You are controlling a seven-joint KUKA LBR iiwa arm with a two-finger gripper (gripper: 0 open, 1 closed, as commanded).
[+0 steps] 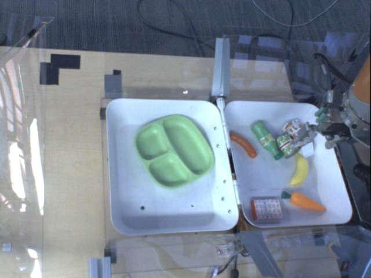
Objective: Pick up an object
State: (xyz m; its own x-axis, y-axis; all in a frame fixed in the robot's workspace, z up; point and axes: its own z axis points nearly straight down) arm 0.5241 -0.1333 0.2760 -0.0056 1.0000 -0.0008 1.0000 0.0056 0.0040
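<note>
Two-finger gripper (311,133) hovers at the right white bin (342,210), just beside a crinkly printed packet (291,133); its grip I can't make out.

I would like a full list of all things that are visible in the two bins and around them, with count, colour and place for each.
bins: 2, white, side by side on the bench
divided plate: 1, light green, three compartments, middle of the left bin
sausage: 1, orange-red, right bin, near its left wall
bottle: 1, green, right bin, upper middle
printed packet: 1, multicoloured, right bin, just right of the bottle
banana: 1, yellow, right bin, below the packet
carrot: 1, orange with green top, right bin, lower right
small can: 1, reddish patterned, right bin, lower edge
cables: several, black, on the grey floor beyond the bench
arm: 1, grey with orange band, at the right bin's right edge
</note>
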